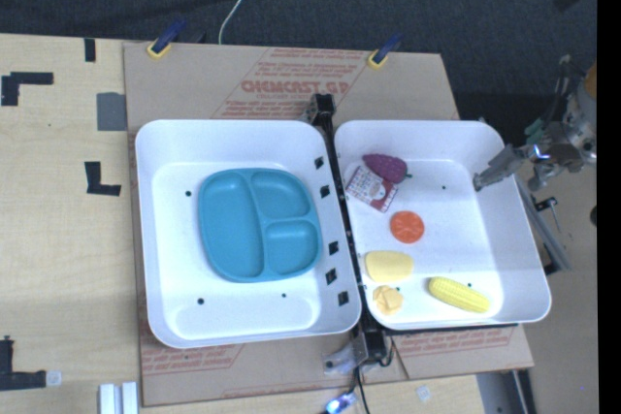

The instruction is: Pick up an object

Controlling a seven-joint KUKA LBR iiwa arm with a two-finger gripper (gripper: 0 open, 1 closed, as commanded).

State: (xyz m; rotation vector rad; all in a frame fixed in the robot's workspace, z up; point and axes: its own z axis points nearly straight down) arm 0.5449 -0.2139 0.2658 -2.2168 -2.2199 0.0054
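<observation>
The pale wooden tabletop [58,238] carries one brown cardboard sheet [291,82], and on it sit two shallow white plastic bins side by side. The jaws [485,177] hang at the right bin's [514,257] upper right rim, on the grey arm reaching in from the right; they look to hold nothing, but how they stand cannot be told at this size. The left bin [165,305] lies well apart from the jaws, across the right bin, and holds one blue three-part plastic plate [259,224].

Five small things lie in the right bin, all apart from the jaws and toward the bin's left and lower parts. One red-and-white printed packet [370,188] lies far across from the jaws, by the divider, touching one purple toy grape bunch [385,167] at its upper side. One yellow toy corn cob [459,295] lies below the jaws near the lower rim. One pale yellow rounded block [388,264], one orange disc [408,227] and one small yellow-orange lump [388,299] sit between
</observation>
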